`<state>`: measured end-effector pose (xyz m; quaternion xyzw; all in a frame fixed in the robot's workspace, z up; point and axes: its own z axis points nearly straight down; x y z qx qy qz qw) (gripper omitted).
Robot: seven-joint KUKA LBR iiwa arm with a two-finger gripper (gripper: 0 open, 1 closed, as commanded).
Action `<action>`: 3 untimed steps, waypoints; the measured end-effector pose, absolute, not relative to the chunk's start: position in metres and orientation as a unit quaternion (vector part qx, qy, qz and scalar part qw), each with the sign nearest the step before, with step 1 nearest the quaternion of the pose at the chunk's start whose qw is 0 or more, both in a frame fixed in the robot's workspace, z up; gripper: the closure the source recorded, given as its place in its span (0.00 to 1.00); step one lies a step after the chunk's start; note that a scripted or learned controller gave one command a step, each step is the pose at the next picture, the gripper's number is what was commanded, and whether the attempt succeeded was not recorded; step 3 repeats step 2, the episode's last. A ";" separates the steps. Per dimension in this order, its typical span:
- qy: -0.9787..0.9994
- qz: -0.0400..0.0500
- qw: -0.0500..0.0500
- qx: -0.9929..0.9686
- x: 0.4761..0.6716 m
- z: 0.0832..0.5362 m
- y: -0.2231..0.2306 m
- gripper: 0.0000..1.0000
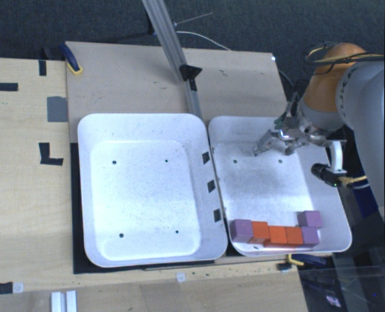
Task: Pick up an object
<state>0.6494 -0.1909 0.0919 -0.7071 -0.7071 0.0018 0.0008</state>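
Observation:
Along the near wall of the right bin (pixel 280 187) lies a row of small blocks: a purple block (pixel 242 229) at the left, two orange blocks (pixel 275 234) in the middle, and two purple blocks (pixel 310 227) stacked at the right end. My gripper (pixel 274 151) hangs over the far part of that bin, well away from the blocks. Its fingers (pixel 263 147) are spread open with nothing between them. The grey arm with its orange band (pixel 322 90) reaches in from the right.
The left bin (pixel 144 187) sits beside the right one, joined by black clips (pixel 211 186). A slanted metal post (pixel 170 38) rises behind the bins. Cables run near the arm at the right.

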 end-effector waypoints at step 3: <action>-0.707 0.002 0.003 -0.708 0.559 0.094 -0.171 0.00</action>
